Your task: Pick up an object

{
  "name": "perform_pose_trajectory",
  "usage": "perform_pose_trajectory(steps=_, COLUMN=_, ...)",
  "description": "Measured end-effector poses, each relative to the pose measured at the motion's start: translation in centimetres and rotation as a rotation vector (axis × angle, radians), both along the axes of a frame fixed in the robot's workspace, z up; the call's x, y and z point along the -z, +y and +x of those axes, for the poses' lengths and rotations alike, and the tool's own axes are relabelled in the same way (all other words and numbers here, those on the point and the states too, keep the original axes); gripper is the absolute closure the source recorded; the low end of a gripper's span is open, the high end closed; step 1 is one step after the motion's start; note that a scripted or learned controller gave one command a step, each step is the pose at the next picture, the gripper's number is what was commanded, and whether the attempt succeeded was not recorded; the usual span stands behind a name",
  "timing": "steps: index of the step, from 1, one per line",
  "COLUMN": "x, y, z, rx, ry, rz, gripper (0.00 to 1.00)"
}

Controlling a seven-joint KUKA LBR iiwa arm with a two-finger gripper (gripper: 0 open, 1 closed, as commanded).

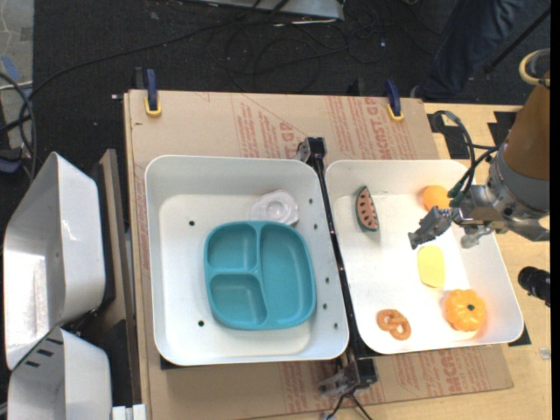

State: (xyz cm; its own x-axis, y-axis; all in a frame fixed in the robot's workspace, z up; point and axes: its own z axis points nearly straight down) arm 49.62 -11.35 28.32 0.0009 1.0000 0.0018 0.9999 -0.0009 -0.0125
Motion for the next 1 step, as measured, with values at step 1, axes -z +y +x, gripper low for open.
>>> perform_pose_trajectory(steps=1, x=-0.47, y=0.03, z=0.16, rx=-0.003, ry=-0.01, rz=-0.002, gripper=0.0)
